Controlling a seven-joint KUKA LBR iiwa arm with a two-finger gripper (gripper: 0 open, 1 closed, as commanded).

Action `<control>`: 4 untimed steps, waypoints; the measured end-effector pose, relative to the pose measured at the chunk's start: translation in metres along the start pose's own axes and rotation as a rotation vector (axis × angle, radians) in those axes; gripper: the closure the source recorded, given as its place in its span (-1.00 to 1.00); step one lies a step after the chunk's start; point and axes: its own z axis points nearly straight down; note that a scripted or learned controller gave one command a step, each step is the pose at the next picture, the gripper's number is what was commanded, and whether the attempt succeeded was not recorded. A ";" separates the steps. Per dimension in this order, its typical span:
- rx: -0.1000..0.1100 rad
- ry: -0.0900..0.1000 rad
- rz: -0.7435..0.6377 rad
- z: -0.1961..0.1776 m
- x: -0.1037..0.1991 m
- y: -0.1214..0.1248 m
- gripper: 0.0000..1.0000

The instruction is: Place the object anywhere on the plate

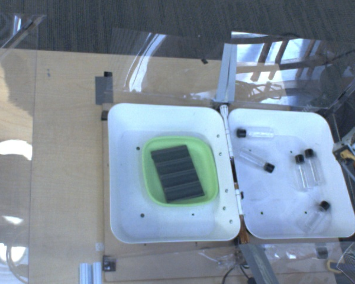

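wooden bench (pixel 59 158): ridged dark block (pixel 177 173) lies on glossy green plate (pixel 150 182).

Two shallow white bins are sitting side by side on the wooden tabletop (pixel 59 158), touching along their inner edges. The left bin (pixel 124 218) is holding a green plate (pixel 208 170), and a dark ribbed block (pixel 177 173) is lying on that plate at a slight tilt. The right bin (pixel 337 218) is carrying several clear vials with black caps (pixel 257 161), scattered apart, lying at different angles.
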 end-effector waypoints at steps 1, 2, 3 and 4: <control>0.002 0.000 0.005 0.034 0.000 0.000 -1.00; -0.001 0.002 0.063 0.001 0.001 0.000 -1.00; 0.002 0.000 0.101 0.036 0.000 -0.001 -1.00; -0.004 0.005 0.206 -0.047 0.001 0.001 -1.00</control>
